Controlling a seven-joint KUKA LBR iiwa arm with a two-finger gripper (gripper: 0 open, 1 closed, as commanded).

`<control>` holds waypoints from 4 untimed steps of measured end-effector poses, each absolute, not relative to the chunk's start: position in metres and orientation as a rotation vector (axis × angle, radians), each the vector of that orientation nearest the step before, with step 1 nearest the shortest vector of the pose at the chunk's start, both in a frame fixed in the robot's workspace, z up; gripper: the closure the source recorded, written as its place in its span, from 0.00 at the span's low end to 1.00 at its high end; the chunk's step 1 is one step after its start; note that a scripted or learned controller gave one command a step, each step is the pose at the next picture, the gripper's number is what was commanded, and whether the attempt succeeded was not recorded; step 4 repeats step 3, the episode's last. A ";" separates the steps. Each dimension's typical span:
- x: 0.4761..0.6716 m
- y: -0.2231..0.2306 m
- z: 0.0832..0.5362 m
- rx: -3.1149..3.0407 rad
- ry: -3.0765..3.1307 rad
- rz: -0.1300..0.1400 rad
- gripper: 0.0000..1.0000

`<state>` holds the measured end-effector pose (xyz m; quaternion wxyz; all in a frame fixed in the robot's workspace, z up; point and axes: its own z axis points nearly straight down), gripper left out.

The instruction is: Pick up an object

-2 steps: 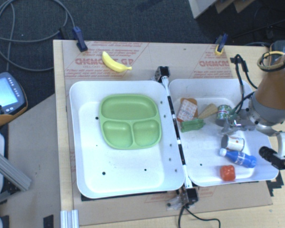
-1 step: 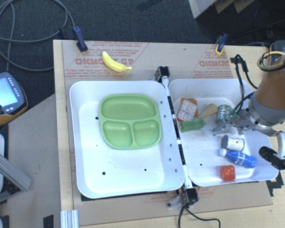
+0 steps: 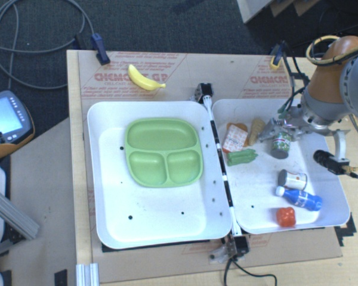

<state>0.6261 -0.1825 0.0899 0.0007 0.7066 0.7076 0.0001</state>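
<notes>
My gripper [image 3: 280, 131] hangs over the back of the right bin [image 3: 328, 216], reaching in from the right. Directly under it stands a small grey can with a green label [image 3: 280, 146], touching or almost touching the gripper. Left of the can lie a tan piece [image 3: 256, 128], a red-and-white snack packet [image 3: 234, 137] and a green object [image 3: 242, 157]. Nearer the front are a small white bottle [image 3: 291, 178], a blue bottle [image 3: 302, 199] and a red object [image 3: 286, 217].
The left bin [image 3: 107, 219] holds a green divided plate [image 3: 164, 151]. A yellow banana [image 3: 144, 79] lies on the bench behind that bin. A raised divider [image 3: 219, 165] runs between the two bins.
</notes>
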 end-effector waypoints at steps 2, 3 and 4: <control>0.604 -0.161 0.095 2.219 2.224 0.000 1.00; 0.625 -0.050 0.217 2.218 2.223 0.005 1.00; 0.625 -0.050 0.217 2.218 2.223 0.005 1.00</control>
